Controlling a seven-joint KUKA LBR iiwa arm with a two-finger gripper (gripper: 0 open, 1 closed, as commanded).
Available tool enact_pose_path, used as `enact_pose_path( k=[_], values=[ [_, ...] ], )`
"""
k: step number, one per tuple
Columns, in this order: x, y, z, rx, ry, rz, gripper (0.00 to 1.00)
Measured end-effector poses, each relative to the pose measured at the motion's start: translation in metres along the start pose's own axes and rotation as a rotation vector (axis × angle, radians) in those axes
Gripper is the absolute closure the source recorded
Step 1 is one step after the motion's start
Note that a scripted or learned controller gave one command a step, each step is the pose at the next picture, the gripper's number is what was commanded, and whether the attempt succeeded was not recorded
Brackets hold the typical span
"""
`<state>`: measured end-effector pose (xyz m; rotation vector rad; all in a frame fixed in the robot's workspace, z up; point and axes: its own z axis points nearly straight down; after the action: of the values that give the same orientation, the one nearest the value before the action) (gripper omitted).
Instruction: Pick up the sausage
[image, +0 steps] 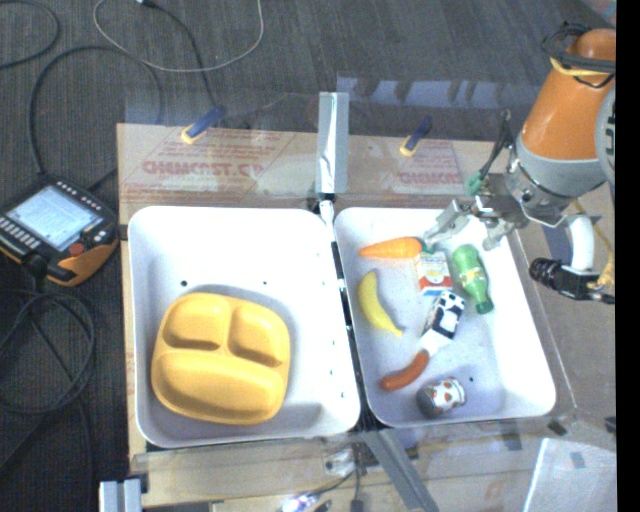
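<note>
Toward the near edge of the right bin (540, 385) the sausage (404, 372) is seen lying flat on the floor, slanted, its far end just beside the black-and-white carton (446, 315) and its near end close to the small tin (441, 396). The pincer (468, 222) is held over the far part of the same bin, above the carrot (392, 248) and the green bottle (471, 278), well apart from the sausage. Its fingers appear spread, with nothing seen between them.

Step in hand, as judged: the approach; no grasp has been made.

Notes for a clean grasp:
- The pincer should be carried toward the near side and slightly left, kept high enough to pass over the green bottle and the carton.
- The fingers should be turned so that they close across the short width of the sausage, not along its length.
- The descent is best aimed at the middle of the sausage, where the bin floor is bare on both sides; the ends are crowded by the carton and the tin.
- The banana (377, 303) lies to the far left and should not be disturbed.
- A rounded, smooth body is likely to roll or slip; a low, centred closure is advised.

The yellow tray (221, 356) in the left bin (150, 225) plays no part.
</note>
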<state>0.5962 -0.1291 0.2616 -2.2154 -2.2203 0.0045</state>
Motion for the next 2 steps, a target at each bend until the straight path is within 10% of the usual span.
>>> enact_pose_path(
  k=[1,2],
  values=[
    [-0.049,0.048,0.141,-0.006,0.0,0.175,0.0],
    [-0.041,0.034,0.168,-0.012,0.011,0.103,0.0]
  ],
)
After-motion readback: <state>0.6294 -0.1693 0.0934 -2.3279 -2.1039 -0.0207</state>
